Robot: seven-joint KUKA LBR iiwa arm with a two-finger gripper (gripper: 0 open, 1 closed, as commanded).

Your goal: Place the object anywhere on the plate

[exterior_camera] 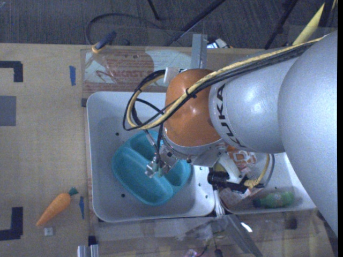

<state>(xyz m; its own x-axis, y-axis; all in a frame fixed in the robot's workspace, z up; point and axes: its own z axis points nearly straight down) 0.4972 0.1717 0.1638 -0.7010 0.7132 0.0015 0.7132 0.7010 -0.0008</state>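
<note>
arm [278, 100]: grey links seen stretched in from the right | orange band [190, 114]: seen above the wrist, wrist pointed steeply down | cables [142, 103]: seen looped beside the wrist | gripper [155, 170]: seen low beneath the wrist, fingertips small and blurred

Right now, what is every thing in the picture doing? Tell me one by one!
Blue plate: lying flat in the left bin, right way up, partly under the arm.
Gripper: low over the plate; whether it holds something is too blurred to tell.
Toy carrot: lying on its side on the bench, outside the bins.
Green thing: lying in the right bin among other items.
Left bin: sitting flat on the bench.
</note>
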